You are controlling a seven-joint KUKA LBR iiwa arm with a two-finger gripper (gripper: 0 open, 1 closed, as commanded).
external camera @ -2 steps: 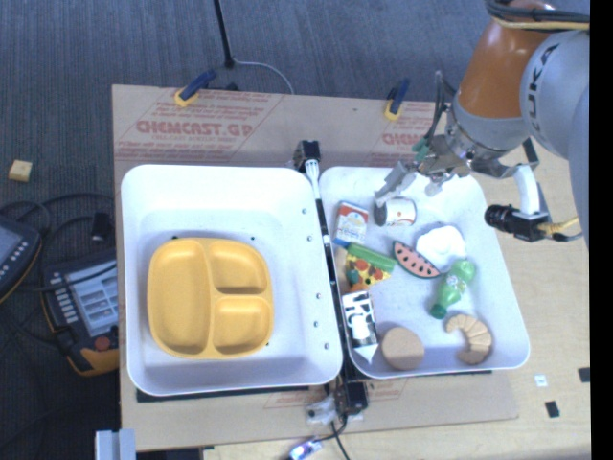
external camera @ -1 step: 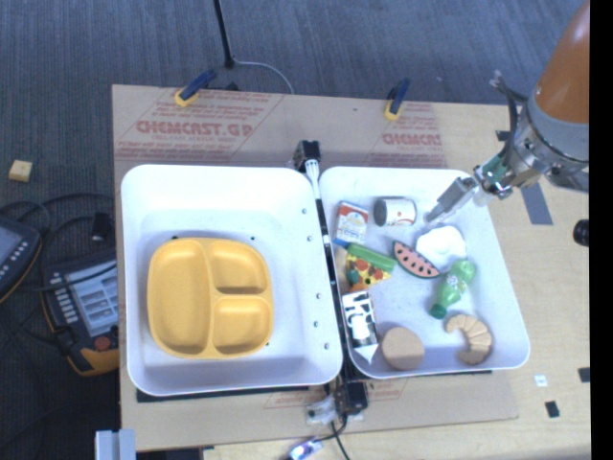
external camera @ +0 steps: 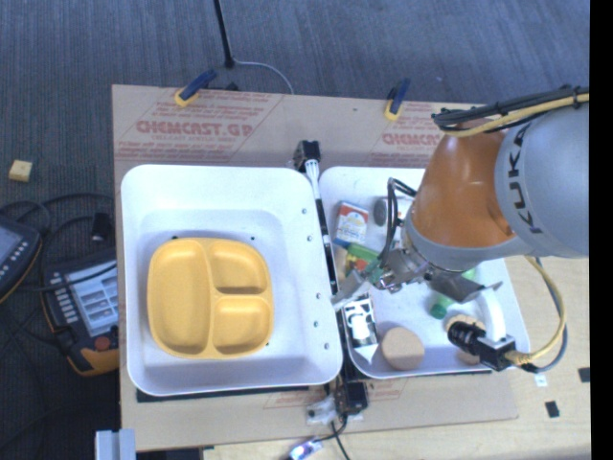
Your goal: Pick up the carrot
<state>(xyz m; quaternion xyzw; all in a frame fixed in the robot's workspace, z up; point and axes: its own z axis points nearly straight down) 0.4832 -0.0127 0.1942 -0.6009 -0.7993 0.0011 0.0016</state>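
My gripper (external camera: 372, 278) hangs low over the left half of the right bin (external camera: 421, 366), below the arm's orange band. A small orange-brown piece (external camera: 355, 267), possibly the carrot, shows at the gripper's left edge beside a green item (external camera: 361, 252). I cannot make out whether it is touching the gripper. The wrist hides most of the bin's middle.
The left bin (external camera: 134, 218) holds a yellow divided plate (external camera: 210, 295). In the right bin lie a small carton (external camera: 351, 222), a black-and-white object (external camera: 359, 322), a tan round piece (external camera: 402, 347), a green bit (external camera: 439, 308) and a white item (external camera: 490, 311). A black cable fitting (external camera: 484, 346) sits at the bin's front right.
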